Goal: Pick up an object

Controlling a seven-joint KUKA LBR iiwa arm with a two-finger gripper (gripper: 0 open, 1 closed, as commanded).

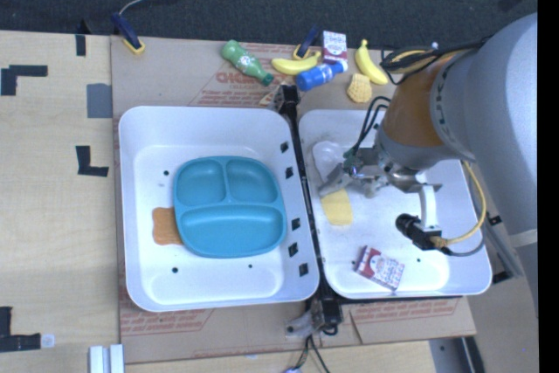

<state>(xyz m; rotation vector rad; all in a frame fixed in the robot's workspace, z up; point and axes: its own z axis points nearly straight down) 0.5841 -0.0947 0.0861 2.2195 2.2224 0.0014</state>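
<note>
Clearly the gripper (339, 179) is down inside the right bin (454, 275), at its left side, with the grey arm (489, 92) reaching in over the bin's far right corner. Its tips sit just above a yellow block (337, 208) lying on the bin floor; whether they touch it cannot be told. The pincer's state cannot be told either, since the wrist and cabling hide much of it. Nothing is seen held between the tips.

A red-and-white packet (378, 266) lies nearer the front of the same bin, well apart from the gripper. The left bin (140, 188) holds a blue divided plate (231, 205) with an orange piece (164, 225) tucked against its left edge.

The yellow block looks the likeliest target. To do the grasp well, the arm should probably centre over the block, straddle it squarely, go down until the tips reach the floor, then squeeze and lift straight up, away from the bin wall on the left.
</note>
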